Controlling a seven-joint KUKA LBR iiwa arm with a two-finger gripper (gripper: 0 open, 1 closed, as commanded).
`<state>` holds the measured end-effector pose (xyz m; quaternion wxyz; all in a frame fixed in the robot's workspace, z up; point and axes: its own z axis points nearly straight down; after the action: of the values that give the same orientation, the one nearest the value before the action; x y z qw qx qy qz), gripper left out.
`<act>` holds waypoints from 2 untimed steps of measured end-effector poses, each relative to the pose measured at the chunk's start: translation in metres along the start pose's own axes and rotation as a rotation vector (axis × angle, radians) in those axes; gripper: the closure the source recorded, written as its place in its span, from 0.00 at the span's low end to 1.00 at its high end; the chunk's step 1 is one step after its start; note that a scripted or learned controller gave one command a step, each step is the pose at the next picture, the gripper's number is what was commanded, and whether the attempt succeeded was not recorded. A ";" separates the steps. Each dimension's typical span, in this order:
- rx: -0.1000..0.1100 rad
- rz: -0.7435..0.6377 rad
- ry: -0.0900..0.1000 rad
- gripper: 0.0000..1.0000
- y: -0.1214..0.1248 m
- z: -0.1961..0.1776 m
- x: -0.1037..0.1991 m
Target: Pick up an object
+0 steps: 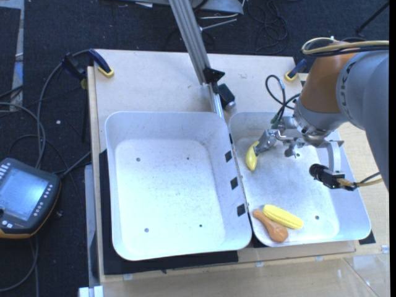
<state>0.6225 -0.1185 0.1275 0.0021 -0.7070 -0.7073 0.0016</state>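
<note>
Fingers (pixel 267 142) meet one yellow fruit (pixel 251 158); one corn cob (pixel 283 216), one carrot (pixel 272 226).

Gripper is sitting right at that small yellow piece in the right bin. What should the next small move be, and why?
Probably close the fingers, then lift slightly. The gripper is low in the right bin, its tip at the upper end of the small yellow object, which lies near the bin's left wall. Whether the object is already pinched cannot be told, so a short lift would test it.
</note>
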 end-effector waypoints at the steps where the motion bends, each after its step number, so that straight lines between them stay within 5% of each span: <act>1: -0.012 -0.002 0.001 0.00 0.003 0.029 0.002; 2: -0.015 -0.002 0.000 1.00 0.003 0.017 0.001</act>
<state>0.6257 -0.1171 0.1105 -0.0032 -0.7063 -0.7079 -0.0036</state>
